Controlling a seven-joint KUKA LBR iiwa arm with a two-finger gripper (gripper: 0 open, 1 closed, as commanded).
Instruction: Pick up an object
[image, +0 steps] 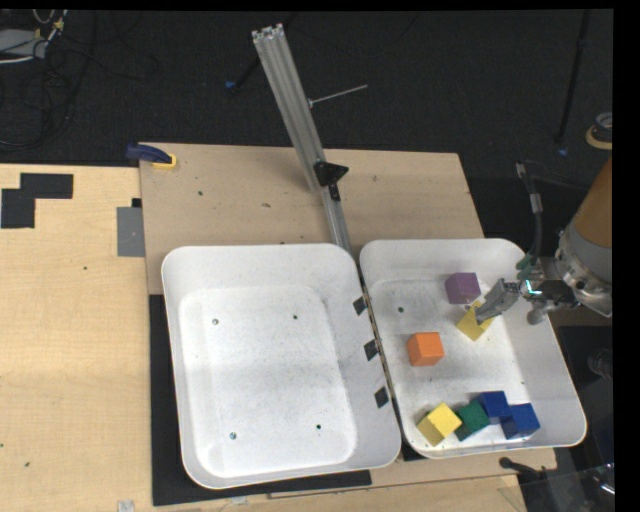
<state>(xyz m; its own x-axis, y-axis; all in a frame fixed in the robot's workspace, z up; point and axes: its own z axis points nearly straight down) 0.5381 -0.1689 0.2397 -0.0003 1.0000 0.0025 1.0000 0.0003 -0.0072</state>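
Closing in on yellow block in right bin; gripper state unclear, next: confirm grasp, lift.

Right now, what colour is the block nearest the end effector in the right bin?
Yellow: the block lies by the end effector, seen in the camera view.

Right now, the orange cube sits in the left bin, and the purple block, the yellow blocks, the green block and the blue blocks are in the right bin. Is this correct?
Not quite. The camera view shows the orange cube in the right bin, near its middle, together with the purple block, the yellow blocks, the green block and the blue blocks. The rest is correct.
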